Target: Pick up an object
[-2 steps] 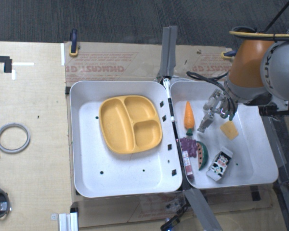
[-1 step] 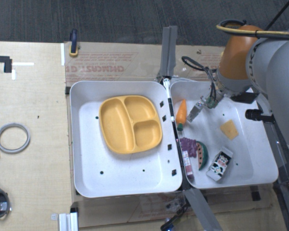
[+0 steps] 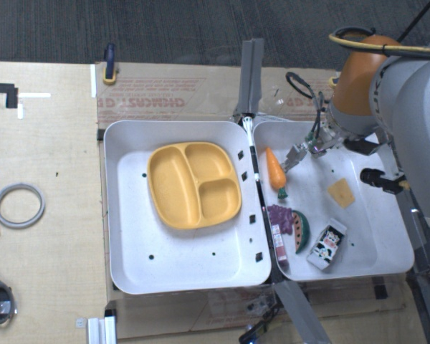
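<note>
Left shallow white bin [image 3: 122,213] holds a yellow three-compartment plastic plate [image 3: 195,184]. Right shallow white bin [image 3: 387,253] holds an orange toy carrot [image 3: 274,168] by its left wall, a purple grape bunch [image 3: 280,218], watermelon slice [image 3: 300,231], tan square [image 3: 340,193] and cow-print carton [image 3: 327,246]. Gripper [image 3: 299,154] beside the carrot, its state unclear.

Arm reaching in over the right bin [image 3: 387,264]

The grey arm, orange band above the wrist, slants down from the bin's far right corner; its gripper [image 3: 295,156] hangs low over the bin's upper left part.
</note>
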`<state>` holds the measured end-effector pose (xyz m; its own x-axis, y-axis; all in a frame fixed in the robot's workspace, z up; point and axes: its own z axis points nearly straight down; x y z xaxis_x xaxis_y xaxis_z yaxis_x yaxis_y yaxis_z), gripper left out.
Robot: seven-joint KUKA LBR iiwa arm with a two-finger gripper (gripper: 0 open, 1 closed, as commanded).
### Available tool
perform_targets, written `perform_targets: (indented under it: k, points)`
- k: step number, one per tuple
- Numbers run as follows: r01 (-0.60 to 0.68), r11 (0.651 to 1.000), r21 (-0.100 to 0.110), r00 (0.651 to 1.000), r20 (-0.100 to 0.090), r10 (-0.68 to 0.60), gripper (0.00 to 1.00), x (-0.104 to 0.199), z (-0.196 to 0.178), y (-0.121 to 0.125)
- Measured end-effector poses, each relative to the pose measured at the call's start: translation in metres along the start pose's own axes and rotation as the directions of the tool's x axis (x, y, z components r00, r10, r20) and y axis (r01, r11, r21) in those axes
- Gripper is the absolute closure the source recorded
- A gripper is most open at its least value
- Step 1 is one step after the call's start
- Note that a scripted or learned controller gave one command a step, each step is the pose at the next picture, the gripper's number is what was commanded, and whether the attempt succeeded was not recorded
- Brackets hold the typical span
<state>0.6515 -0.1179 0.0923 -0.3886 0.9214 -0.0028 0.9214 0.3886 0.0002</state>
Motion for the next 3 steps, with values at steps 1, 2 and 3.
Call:
perform_targets:
  k: [1,2,3]
  points:
    - [-0.15,0.989,0.0,0.989,0.0,0.15,0.0,0.011,-0.026,0.013]
    - [-0.474,0.881,0.005,0.881,-0.001,0.474,0.0,0.027,0.001,-0.022]
    - [-0.62,0.784,0.002,0.784,0.001,0.62,0.0,0.034,-0.106,0.023]
